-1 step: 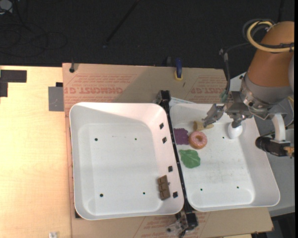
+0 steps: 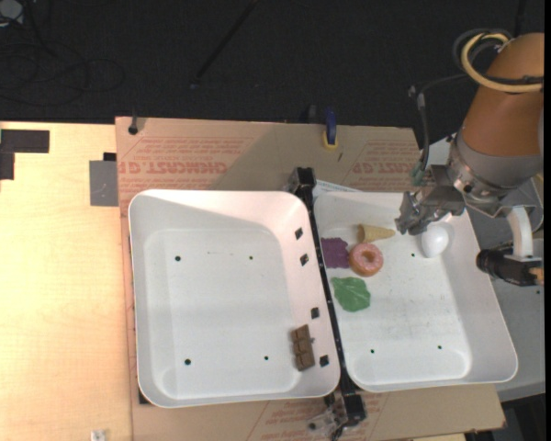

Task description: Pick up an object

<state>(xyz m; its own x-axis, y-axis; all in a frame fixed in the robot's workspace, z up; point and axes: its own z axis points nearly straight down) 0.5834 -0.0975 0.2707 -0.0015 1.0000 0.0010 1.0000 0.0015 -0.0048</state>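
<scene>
Floor [image 2: 211,35]: lying dark beyond bench, cables trailing | Bench top [image 2: 46,292]: pale wood showing at left | Cardboard sheet [image 2: 220,154]: lying brown under bins | Light: glaring off white surfaces

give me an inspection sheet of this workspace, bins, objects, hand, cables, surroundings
surface: two shallow white plastic bins, left bin and right bin, side by side on brown cardboard.
job's things: in the right bin, purple block, pink ring doughnut, green flat piece, tan cone, white round object; in the left bin, brown segmented bar.
clutter: blue clip at the cardboard's far edge.
grippers: hand low over the right bin, beside the white round object.
cables: yellow loop on the arm.
surroundings: light wooden bench, dark floor behind.
</scene>
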